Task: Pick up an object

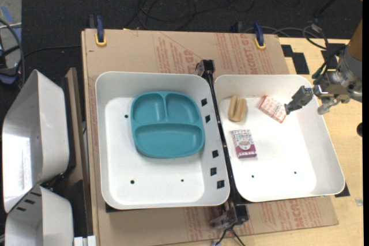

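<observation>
Because the task names no particular object, any of the loose items in the right white bin (323,181) could serve as the target. That bin holds three candidates: one tan oblong bread-like piece (237,108) near its left wall, one small pink-and-white wrapped packet (272,108) toward the upper middle, and one flat rectangular printed carton with a pink band (244,143) lying below the tan piece. All three lie apart from one another, none stacked, which leaves room around each for a descent.

The left white bin (115,181) holds one teal plastic divided plate (168,124) with three compartments, lying flat near its centre; nothing rests on it.

The two-finger gripper (301,99) sits at the right bin's upper right, just beside the pink-and-white packet but not touching it. One dark finger points toward the packet; whether the fingers are spread or closed I cannot tell from this angle. Nothing is seen between them.

Judgement: approach stage, packet the likeliest target, no lift begun.

Count: two bins, three loose items, one plate.
</observation>
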{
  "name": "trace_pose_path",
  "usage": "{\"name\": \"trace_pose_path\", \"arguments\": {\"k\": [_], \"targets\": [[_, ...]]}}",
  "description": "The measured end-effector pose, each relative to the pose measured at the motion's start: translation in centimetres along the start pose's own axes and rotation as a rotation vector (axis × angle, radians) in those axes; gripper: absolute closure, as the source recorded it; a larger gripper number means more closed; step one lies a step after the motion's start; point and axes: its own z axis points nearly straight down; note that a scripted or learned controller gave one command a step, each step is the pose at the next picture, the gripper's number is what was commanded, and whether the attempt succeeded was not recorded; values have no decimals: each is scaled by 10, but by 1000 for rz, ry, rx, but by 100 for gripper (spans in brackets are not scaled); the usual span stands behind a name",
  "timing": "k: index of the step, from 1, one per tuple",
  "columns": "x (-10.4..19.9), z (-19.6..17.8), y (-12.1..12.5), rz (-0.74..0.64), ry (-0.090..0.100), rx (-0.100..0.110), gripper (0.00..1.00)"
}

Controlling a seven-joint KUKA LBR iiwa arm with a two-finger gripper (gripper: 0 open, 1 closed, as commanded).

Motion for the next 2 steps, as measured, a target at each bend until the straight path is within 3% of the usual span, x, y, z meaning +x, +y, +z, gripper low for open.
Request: {"name": "trace_pose_path", "arguments": {"k": [1, 2], "targets": [[1, -7, 2, -4, -2, -12, 0], [1, 57, 4, -1, -1, -9, 0]]}}
